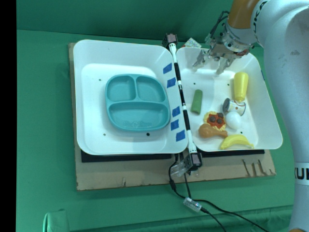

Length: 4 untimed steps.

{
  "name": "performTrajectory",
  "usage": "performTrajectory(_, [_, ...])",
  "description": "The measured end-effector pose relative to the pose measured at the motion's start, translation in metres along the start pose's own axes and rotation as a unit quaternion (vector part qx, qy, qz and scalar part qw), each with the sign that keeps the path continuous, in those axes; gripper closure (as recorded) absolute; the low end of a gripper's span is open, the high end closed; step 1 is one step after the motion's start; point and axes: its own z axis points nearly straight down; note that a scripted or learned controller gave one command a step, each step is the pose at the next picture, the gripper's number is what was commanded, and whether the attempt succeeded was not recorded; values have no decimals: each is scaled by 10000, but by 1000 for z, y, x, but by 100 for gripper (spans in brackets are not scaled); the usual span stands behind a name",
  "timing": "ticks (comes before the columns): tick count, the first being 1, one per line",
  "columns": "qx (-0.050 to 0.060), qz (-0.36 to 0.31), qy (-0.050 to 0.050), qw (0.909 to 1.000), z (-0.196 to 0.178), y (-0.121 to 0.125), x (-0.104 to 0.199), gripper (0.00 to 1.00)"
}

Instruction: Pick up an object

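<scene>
Candidate objects: lying loose in the right bin [270,134], all on the near side of the tool [211,62]; none lifted yet.
Closest to tool: green cylinder [196,101], lying nearer the camera and slightly toward the divider; yellow bottle [240,85], lying near and to the tool's arm side.
Farther from tool: small cup [233,106], white egg [233,120], pizza slice [215,119], drumstick [211,131], banana [236,141], clustering toward the near edge.
Tool state: hovering over the bin's far end, fingers spread apart, gripping nothing.
Step in hand: likely approaching, grasp not yet made.
Next move: probably calling for travelling toward the camera, centring over one piece, descending with fingers straddling it.
Left bin [91,57]: sitting across the divider from the tool, holding a teal divided plate [137,103].
Desk [43,105]: carrying both bins on a cardboard sheet [125,175].
</scene>
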Motion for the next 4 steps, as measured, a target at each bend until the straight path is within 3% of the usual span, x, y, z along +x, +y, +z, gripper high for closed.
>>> performTrajectory(1, [0, -16, 151, 9999, -17, 3, 13, 100])
performTrajectory(2, [-217, 1, 49, 9998, -129, -11, 62, 100])
performTrajectory(3, [-213, 2, 48, 9998, -128, -11, 62, 0])
performTrajectory(4, [-165, 27, 25, 9999, -52, 3, -27, 0])
